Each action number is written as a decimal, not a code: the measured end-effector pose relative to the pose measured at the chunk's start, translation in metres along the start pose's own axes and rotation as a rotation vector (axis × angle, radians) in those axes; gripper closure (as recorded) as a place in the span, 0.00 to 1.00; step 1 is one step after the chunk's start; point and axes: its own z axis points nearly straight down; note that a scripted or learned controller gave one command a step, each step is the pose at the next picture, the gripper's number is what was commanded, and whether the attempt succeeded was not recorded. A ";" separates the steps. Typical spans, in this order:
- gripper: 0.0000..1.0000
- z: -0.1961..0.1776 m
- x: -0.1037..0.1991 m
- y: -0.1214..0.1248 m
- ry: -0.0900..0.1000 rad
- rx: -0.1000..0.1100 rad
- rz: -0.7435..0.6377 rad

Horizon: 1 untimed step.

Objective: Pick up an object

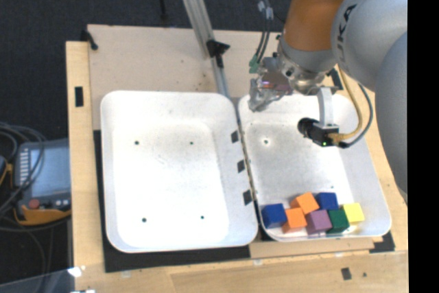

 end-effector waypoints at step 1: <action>1.00 0.010 0.042 0.001 -0.001 0.003 0.002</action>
